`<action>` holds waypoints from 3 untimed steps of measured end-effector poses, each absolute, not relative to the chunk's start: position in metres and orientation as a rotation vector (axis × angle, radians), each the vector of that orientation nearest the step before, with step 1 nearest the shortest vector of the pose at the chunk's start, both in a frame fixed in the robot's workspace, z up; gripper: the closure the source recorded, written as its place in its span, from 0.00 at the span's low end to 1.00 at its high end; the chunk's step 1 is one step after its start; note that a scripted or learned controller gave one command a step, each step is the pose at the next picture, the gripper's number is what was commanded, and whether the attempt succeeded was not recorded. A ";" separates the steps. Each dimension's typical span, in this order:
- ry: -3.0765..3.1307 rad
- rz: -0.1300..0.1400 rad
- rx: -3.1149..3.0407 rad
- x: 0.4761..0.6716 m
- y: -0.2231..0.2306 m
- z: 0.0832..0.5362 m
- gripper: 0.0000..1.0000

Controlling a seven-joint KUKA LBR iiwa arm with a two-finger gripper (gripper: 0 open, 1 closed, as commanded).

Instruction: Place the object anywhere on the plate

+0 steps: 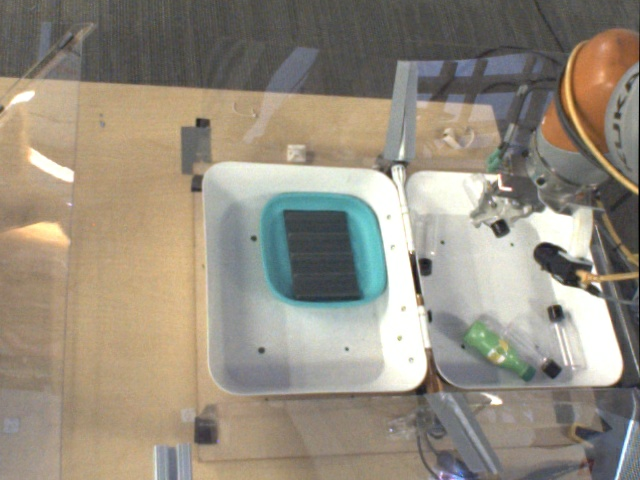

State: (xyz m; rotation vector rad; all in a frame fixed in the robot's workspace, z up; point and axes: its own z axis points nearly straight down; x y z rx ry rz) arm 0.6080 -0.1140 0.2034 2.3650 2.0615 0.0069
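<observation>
Bench [110, 298], wood-topped, is carrying two white bins side by side. Left bin [240, 358] is holding a teal plate [272, 230] with a dark ribbed insert at its middle. Right bin [480, 298], just beside the plate's bin, is holding the object, a green bottle [496, 348], lying tilted near its front edge, well apart from the plate. Arm [600, 88] is hanging over the right bin's far corner; gripper [497, 213] state: cannot tell.
</observation>
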 end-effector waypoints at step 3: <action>2.444 0.006 1.968 0.605 0.014 0.190 0.00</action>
